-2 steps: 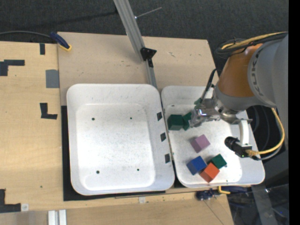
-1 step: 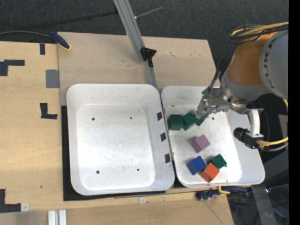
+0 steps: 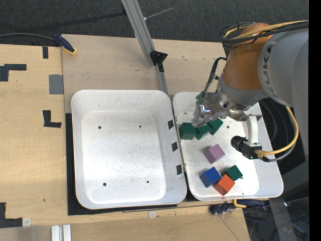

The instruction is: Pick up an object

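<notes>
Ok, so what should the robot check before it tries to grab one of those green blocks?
1. Gripper is over the right bin: ok, it hangs above the bin's far left part.
2. A target lies beneath it: ok, a cluster of green blocks sits right under the gripper.
3. Target stands free of neighbours: not ok, the green blocks touch each other, so the fingers might catch two or push them apart.
4. Fingers open wide enough: cannot tell, the wrist hides them.
5. Other blocks out of the way: ok, the purple block, blue block, orange block and a lone green block lie nearer the camera.
</notes>
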Tool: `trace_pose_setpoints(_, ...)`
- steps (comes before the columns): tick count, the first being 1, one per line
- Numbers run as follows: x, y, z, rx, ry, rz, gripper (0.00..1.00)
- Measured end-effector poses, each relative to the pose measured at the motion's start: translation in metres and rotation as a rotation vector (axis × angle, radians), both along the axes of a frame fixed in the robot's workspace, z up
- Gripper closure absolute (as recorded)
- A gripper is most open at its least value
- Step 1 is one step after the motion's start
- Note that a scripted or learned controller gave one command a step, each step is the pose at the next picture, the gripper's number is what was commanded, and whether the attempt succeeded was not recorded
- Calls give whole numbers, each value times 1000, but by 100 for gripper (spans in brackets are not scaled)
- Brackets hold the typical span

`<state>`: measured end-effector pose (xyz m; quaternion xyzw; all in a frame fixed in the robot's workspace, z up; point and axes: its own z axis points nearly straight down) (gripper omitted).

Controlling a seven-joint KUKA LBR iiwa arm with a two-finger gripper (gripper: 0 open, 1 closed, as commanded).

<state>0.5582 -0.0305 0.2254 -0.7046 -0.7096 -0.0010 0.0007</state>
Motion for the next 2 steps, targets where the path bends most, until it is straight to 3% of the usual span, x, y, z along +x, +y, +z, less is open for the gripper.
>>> trace_pose_setpoints(2, 6, 97, -3, -2, 4, -1, 100)
